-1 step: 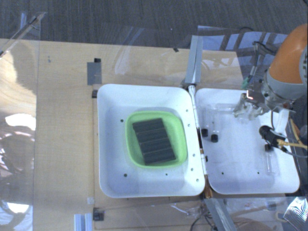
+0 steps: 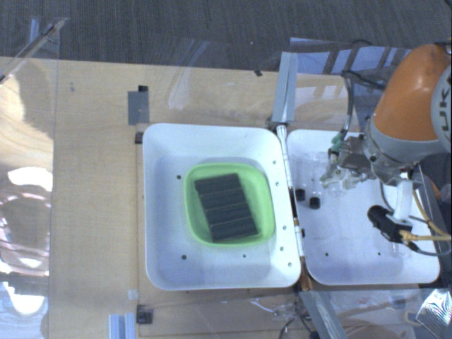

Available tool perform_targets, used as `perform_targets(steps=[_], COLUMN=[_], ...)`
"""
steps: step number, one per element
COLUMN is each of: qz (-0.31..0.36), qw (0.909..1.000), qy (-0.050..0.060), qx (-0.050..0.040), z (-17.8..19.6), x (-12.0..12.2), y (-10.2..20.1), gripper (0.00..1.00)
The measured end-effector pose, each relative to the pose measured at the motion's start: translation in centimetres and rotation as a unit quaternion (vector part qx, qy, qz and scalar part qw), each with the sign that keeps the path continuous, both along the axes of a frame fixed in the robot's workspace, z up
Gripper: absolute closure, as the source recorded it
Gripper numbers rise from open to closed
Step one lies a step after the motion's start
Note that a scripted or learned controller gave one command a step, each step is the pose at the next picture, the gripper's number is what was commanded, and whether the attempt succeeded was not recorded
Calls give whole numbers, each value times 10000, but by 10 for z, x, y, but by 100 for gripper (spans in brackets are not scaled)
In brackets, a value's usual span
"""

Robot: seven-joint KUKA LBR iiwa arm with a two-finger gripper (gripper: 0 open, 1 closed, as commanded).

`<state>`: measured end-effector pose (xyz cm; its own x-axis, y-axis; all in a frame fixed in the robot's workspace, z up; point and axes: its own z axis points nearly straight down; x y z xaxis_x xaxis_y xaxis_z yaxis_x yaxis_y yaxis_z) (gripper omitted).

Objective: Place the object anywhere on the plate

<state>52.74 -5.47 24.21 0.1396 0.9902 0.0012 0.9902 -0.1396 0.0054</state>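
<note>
While I watch from my desk, dark ridged block [image 2: 225, 207] lying flat on the green plate [image 2: 194, 189], plate sitting in the left bin [image 2: 162, 260], jaws [image 2: 344, 168] over the right bin [image 2: 339, 260] beside it, holding nothing I see, spread unclear.

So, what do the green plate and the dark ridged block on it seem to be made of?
Green plate: probably plastic, smooth and slightly glossy, with even bright colour and rounded moulded corners. Dark block: perhaps rubber or matte plastic, dark grey with raised bands and no shine; the view cannot settle which.
</note>
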Motion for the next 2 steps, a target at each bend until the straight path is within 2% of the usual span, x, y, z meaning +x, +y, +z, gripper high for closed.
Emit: perform_targets(steps=[1, 2], qz=[919, 916], qw=[9958, 9958], qy=[15, 11], qx=[-1, -1], z=[-58, -58], x=[-29, -29], y=[77, 77], gripper=[100, 0])
